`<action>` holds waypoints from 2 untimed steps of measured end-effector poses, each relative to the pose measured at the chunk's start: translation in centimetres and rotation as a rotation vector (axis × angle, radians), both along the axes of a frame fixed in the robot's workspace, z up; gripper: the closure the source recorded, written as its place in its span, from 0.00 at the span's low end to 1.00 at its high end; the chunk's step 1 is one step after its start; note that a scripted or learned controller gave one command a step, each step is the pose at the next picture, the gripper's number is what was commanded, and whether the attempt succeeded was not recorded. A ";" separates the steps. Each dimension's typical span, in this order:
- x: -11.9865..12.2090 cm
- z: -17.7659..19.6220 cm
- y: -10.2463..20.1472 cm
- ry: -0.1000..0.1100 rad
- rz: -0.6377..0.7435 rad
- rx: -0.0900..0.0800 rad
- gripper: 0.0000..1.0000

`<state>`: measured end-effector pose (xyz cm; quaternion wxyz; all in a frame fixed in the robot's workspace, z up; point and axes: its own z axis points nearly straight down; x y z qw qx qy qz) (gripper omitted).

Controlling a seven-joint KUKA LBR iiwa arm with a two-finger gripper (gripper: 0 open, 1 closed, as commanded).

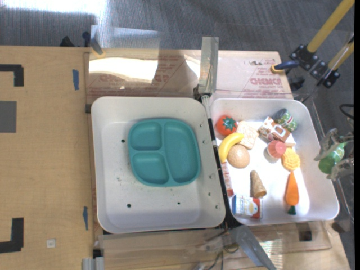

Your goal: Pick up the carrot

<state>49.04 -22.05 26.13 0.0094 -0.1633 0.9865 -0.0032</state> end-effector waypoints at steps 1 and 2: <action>0.2 1.1 0.1 -0.007 0.001 -0.002 1.00; 0.4 2.2 0.1 -0.015 0.001 -0.003 1.00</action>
